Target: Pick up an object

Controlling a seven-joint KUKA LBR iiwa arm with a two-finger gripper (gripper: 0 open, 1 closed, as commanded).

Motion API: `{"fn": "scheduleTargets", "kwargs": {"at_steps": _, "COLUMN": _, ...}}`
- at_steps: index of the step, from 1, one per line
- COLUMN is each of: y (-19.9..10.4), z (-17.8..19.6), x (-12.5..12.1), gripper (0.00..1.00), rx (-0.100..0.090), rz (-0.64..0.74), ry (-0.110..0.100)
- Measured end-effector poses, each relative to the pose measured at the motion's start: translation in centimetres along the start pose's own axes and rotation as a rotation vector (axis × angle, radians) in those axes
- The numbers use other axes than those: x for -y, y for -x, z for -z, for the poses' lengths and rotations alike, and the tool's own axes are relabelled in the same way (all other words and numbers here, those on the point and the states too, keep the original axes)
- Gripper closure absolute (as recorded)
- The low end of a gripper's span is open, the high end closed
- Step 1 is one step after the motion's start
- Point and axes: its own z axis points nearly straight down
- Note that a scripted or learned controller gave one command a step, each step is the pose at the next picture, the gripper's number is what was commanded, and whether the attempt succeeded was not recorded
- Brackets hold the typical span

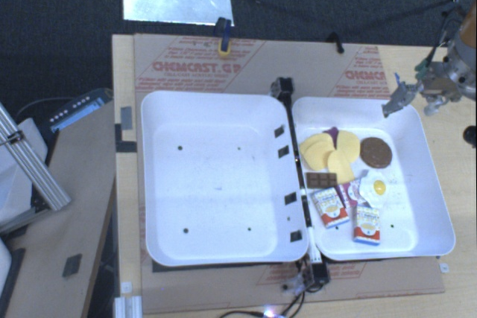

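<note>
The gripper [414,94] hangs over the right bin's [428,160] far corner, holding nothing — its fingers spread apart, well clear of the brown cookie [376,152] and yellow slices [328,150].

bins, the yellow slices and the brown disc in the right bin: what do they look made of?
Bins: likely thin moulded plastic, smooth white, with rounded corners and soft glare. Yellow slices: probably toy-food plastic or foam, matte, flat uniform colour, no shine. Brown disc: probably the same toy-food stuff, matte dark brown with a slightly mottled face; too small to tell more.
</note>
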Motion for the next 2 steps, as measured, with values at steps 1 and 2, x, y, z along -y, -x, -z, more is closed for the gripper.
{"fn": "scheduleTargets", "kwargs": {"at_steps": 1, "y": 0.0, "z": 1.2, "x": -0.1, "gripper": 1.0, "rx": 0.001, "rz": 0.004, "ry": 0.004}}
{"fn": "scheduleTargets", "kwargs": {"at_steps": 2, "y": -8.7, "z": 10.2, "x": -0.6, "gripper": 1.0, "rx": -0.002, "rz": 0.011, "ry": 0.011}}
